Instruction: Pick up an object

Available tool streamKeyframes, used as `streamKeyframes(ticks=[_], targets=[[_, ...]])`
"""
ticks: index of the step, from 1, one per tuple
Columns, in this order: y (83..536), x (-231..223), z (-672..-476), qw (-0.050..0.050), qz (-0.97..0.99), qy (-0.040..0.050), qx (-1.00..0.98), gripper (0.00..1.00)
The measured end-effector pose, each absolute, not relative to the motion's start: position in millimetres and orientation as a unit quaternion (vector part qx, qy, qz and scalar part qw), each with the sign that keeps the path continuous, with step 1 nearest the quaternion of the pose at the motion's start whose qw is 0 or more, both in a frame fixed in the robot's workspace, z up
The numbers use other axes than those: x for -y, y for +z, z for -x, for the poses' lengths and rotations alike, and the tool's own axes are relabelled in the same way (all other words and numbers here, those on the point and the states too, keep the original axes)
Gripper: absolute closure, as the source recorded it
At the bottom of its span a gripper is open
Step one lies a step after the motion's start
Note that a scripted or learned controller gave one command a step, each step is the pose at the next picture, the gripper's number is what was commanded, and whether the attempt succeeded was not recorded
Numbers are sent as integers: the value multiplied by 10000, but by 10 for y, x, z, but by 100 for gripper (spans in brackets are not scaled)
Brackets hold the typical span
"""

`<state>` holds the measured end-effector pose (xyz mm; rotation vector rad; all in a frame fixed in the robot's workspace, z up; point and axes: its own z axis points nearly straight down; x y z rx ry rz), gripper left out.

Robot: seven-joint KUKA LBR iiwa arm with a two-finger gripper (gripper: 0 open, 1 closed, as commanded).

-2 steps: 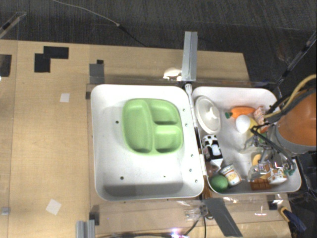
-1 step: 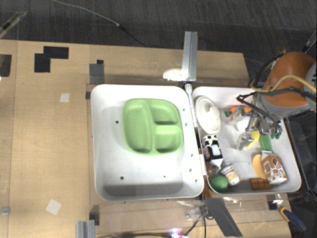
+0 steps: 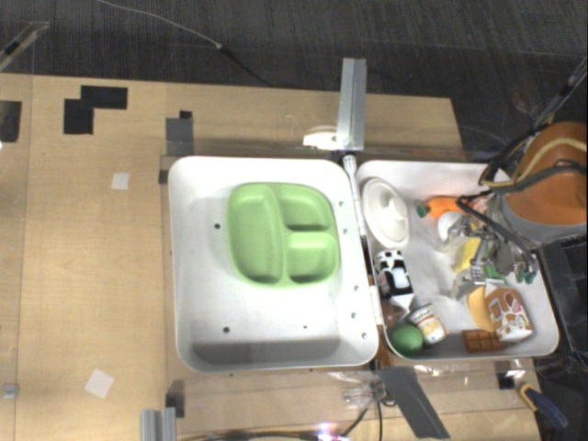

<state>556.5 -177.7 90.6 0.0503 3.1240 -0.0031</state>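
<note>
My gripper (image 3: 478, 263) hangs low over the right side of the right bin (image 3: 418, 257), coming down from the orange-banded wrist (image 3: 551, 191). It sits among a yellow item (image 3: 469, 244), an orange-yellow piece (image 3: 480, 303) and a patterned packet (image 3: 507, 314). Clutter and cables blur the fingertips. Also in this bin are a white bowl (image 3: 386, 209), an orange carrot (image 3: 443, 207), a black-and-white toy (image 3: 395, 276), a small can (image 3: 428, 323), a green ball (image 3: 405, 339) and a brown bar (image 3: 478, 342).
The left bin (image 3: 197, 320) holds a green divided plate (image 3: 280, 232). A metal post (image 3: 353, 104) stands behind the seam between the bins. Black cables (image 3: 501, 168) loop near the wrist. Wooden bench (image 3: 83, 274) stretches to the left.
</note>
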Motion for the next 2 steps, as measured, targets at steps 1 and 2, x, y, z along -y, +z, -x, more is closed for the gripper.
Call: streamKeyframes(ticks=[1, 2], targets=[[1061, 1774, -5629, 194, -151, -30, -9997, 100], [1056, 1773, -5626, 188, -151, -28, -9997, 0]])
